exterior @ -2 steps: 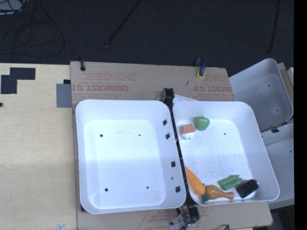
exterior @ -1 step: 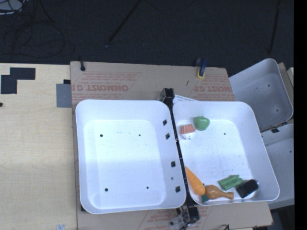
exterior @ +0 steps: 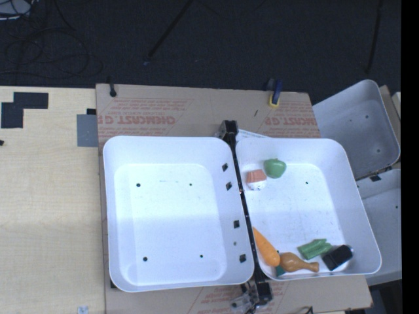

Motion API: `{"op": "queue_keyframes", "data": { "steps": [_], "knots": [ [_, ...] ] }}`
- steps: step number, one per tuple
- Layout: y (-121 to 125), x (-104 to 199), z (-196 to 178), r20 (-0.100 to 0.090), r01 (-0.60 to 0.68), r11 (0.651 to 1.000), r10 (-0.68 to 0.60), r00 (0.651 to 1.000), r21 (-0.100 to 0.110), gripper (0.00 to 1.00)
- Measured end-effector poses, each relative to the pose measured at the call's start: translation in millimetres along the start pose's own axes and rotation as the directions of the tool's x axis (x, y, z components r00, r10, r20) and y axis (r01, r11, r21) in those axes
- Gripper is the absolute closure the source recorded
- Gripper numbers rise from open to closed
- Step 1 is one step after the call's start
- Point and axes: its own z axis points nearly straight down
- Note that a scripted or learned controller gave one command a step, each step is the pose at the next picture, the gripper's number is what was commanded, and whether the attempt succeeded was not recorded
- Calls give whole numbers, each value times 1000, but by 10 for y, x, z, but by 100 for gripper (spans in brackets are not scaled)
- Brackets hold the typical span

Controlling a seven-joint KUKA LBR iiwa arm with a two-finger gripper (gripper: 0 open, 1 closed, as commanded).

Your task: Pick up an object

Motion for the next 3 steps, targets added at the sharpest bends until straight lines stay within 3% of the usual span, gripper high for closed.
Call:
{"op": "queue_keyframes", "data": {
  "steps": [2, 3],
  "knots": [
    [-2, 149, -1, -1, 2, 1000, -2, 1000, 1, 100],
    [0, 36, 0, 0, 0, 1000, 0, 1000, 0, 100]
  ]
}}
